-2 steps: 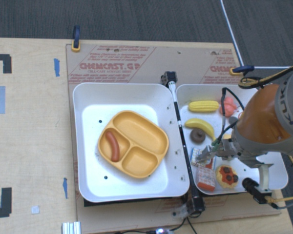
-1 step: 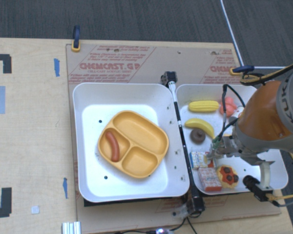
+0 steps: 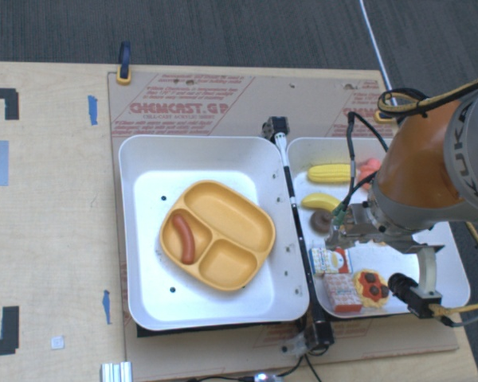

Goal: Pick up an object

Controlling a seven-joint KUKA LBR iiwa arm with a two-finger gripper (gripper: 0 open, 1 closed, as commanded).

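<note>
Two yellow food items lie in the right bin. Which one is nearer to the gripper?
The yellow banana, just left of the gripper. The yellow corn cob lies farther back, toward the bin's far edge.

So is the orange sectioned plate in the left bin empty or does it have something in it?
Not empty: the orange sectioned plate holds one red sausage, lying in its left compartment; the other two compartments look bare.

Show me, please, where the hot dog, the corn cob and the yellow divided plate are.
hot dog [image 3: 183, 238]: camera view, middle of the sausage.
corn cob [image 3: 328, 173]: camera view, middle of the cob.
yellow divided plate [image 3: 251, 217]: camera view, bare floor of its upper compartment.
</note>
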